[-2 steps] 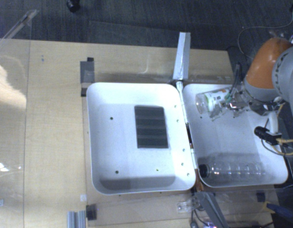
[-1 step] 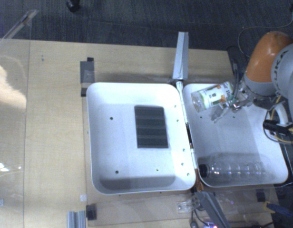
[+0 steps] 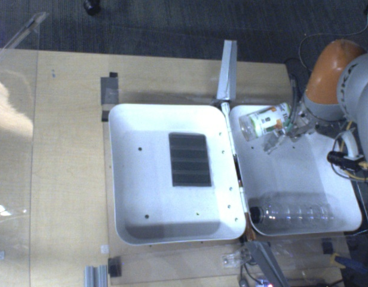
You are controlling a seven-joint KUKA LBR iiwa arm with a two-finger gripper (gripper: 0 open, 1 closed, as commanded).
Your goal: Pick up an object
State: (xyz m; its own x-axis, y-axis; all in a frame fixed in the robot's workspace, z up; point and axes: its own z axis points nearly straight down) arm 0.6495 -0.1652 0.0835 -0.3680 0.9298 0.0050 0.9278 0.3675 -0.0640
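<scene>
Two shallow white bins side by side on a wooden bench (image 3: 64,178). In the left bin (image 3: 121,160), a dark ribbed rectangular pad (image 3: 189,159) flat near the middle. In the right bin (image 3: 339,184), a clear plastic bottle (image 3: 291,214) on its side along the near edge, cap end toward the near-left corner. Toward the far-left corner of the same bin, a small clear jar with a green-and-white label (image 3: 263,122), tilted on its side (lifted off the floor or not: cannot tell). At the jar's right end, the gripper (image 3: 285,127), reaching in from the right below the orange band (image 3: 330,70). Fingers closed around the jar's end, as far as visible. Jar and bottle well apart.
</scene>
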